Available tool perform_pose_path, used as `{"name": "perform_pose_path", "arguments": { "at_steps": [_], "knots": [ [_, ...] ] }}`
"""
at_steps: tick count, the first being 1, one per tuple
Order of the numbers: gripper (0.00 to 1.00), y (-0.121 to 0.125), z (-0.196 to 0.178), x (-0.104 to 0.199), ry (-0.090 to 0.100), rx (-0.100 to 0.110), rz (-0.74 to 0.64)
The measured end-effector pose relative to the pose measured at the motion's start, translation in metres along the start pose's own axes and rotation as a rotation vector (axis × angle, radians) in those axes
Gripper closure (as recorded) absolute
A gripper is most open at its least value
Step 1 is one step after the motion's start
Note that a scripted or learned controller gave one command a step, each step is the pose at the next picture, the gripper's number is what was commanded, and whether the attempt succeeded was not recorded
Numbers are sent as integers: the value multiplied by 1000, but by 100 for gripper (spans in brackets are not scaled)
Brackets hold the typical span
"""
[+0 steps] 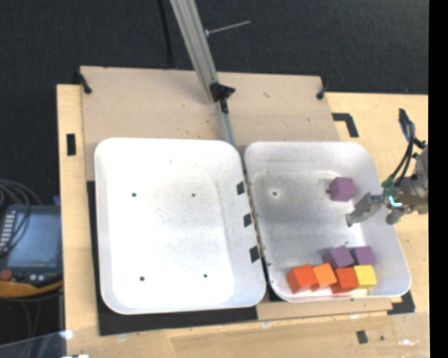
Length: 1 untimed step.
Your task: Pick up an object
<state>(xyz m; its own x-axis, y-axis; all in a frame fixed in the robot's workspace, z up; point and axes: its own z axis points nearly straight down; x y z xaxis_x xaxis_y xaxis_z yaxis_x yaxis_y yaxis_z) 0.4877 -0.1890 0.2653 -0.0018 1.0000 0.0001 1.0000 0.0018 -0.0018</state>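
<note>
Bench (75, 327) of pale wood under a fixed overhead camera, with dark floor around it and a handheld control pendant (22, 248) with its cables lying off the far left edge. Left bin (108, 162), shallow and white, sits on the bench with a few small dark dots on its floor. A slanted metal rail (198, 47) descends from the top toward the seam between the bins. Right bin (284, 159), also white and touching the left one along that seam, holds all the blocks. One purple block (342, 189) lies alone in the upper right part of this bin, well apart from the rest. Along the near edge sits a tight cluster: an orange-red block (302, 277), an orange block (325, 274), a second orange-red block (347, 278) and a yellow block (365, 276), with two purple blocks (342, 256) just behind them. Gripper (373, 209) reaches in over the right rim of the right bin, between the lone purple block and the cluster, touching neither; whether its fingers are spread or closed cannot be told, and no block is seen between them.
</note>
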Motion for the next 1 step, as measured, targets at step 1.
{"name": "perform_pose_path", "arguments": {
  "at_steps": [1],
  "knots": [
    [0,1,-2,0,-1,-5,1]
  ]
}}
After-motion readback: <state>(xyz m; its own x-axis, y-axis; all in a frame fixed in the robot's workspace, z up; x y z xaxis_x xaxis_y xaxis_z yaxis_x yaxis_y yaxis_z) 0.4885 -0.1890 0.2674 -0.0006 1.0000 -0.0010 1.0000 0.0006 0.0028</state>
